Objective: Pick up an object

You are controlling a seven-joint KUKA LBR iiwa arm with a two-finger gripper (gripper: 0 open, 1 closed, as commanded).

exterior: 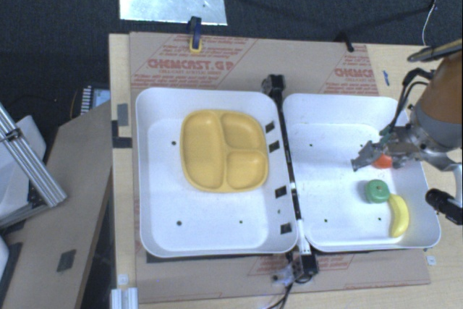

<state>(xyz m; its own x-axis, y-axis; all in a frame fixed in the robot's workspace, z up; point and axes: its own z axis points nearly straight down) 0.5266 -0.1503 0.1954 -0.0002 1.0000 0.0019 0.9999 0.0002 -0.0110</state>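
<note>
In the right bin (pixel 325 188), a green round object (pixel 376 190) lies near the right side, and a yellow banana (pixel 398 216) lies just below and to the right of it. A small orange-red object (pixel 383 163) peeks out from under my gripper (pixel 370 157), just above the green one. My gripper hangs low over the right bin's right half, with the grey arm reaching in from the right. Whether it touches the orange-red object is hidden by the gripper's body.
The left bin (pixel 155 177) holds a yellow divided plate (pixel 223 150). A black divider with clips (pixel 283 170) runs between the bins. Both bins rest on a cardboard sheet (pixel 239 58), with a yellow clamp (pixel 194 36) at its far edge.
</note>
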